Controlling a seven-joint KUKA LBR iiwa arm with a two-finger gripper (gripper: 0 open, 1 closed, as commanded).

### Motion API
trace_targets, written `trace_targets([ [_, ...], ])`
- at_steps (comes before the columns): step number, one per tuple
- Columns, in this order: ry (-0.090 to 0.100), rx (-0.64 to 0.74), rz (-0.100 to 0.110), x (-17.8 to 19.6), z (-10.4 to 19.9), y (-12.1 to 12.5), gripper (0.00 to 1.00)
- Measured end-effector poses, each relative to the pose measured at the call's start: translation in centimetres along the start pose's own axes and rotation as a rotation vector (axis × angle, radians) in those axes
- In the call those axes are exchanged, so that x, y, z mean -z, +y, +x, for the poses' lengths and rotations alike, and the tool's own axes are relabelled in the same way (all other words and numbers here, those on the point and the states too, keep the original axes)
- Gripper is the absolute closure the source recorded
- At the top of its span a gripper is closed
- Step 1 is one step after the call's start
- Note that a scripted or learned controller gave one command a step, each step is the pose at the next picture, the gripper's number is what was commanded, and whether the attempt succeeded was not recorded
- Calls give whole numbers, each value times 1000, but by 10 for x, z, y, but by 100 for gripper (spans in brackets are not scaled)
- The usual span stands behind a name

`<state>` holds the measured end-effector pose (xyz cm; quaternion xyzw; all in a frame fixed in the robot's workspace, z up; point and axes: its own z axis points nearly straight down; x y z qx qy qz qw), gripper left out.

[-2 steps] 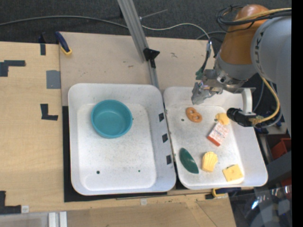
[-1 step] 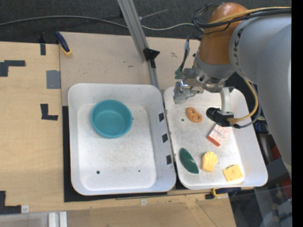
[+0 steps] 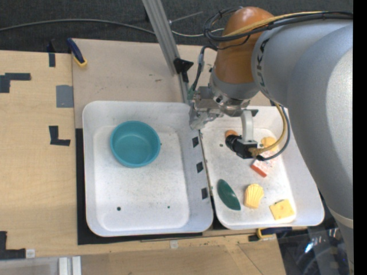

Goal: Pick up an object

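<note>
Wooden bench (image 3: 34, 171), black mat (image 3: 79, 182) under white bins (image 3: 90, 171), teal bowl (image 3: 135, 144); dark floor (image 3: 57, 4).

Arm (image 3: 304, 62) reaches in from the right, gripper (image 3: 200, 117) low over the back edge where the two white bins meet. Left bin (image 3: 143, 202): one teal bowl (image 3: 135, 144), upright, toward the back. Right bin (image 3: 301, 182): dark green leaf-shaped piece (image 3: 228, 194), yellow ridged shell-like piece (image 3: 253, 195) just beside it, yellow wedge (image 3: 281, 209) front right, small orange-red bit (image 3: 259, 169) mid-bin (behind it an orange item (image 3: 231, 134) and a yellow item (image 3: 269, 142), both partly hidden).
</note>
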<state>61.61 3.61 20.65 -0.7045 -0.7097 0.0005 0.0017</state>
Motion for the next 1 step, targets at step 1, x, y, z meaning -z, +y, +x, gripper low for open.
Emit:
trace_targets([
  [1,-2,-3,0,-5,53,-9,100],
])
